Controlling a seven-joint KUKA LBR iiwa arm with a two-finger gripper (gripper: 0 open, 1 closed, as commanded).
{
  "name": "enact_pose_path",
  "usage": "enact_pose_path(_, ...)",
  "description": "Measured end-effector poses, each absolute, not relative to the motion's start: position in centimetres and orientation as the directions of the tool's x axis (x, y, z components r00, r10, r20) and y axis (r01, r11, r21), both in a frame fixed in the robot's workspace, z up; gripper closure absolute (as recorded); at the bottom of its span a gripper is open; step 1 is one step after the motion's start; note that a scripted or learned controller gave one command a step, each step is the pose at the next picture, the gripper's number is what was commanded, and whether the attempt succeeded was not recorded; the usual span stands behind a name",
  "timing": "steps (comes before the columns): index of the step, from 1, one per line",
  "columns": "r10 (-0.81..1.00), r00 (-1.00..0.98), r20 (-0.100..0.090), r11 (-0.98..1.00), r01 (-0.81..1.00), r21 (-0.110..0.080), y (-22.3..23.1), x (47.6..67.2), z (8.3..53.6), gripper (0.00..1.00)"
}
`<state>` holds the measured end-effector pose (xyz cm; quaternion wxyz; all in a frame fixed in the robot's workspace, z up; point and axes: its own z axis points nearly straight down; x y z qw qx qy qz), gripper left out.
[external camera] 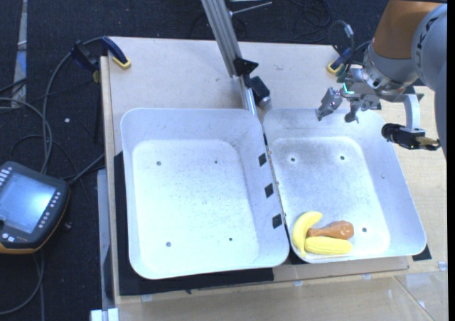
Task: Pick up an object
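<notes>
Gripper (339, 110) open above right bin's (398, 192) far rim. Banana (304, 226), corn cob (328, 246), brown piece (335, 229) clustered at near edge.

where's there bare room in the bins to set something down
The left bin has a bare floor from wall to wall. In the right bin, the floor is free from the far wall, under the gripper, down to mid-bin. Its near end is crowded: banana, corn and drumstick lie bunched together there.
</notes>
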<state>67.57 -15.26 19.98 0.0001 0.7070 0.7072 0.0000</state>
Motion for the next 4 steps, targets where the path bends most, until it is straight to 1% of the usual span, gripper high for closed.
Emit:
enact_pose_path(1,1.0,0.0,0.0,0.0,1.0,0.0,-15.3,67.6,20.0,0.0)
enact_pose_path(2,1.0,0.0,0.001,0.0,1.0,-0.003,-15.4,67.4,15.7,0.0)
enact_pose_path(3,1.0,0.0,0.001,0.0,1.0,-0.005,-16.0,66.6,10.0,0.0)
enact_pose_path(4,1.0,-0.001,0.0,0.001,1.0,0.0,-16.0,66.6,9.5,0.0)
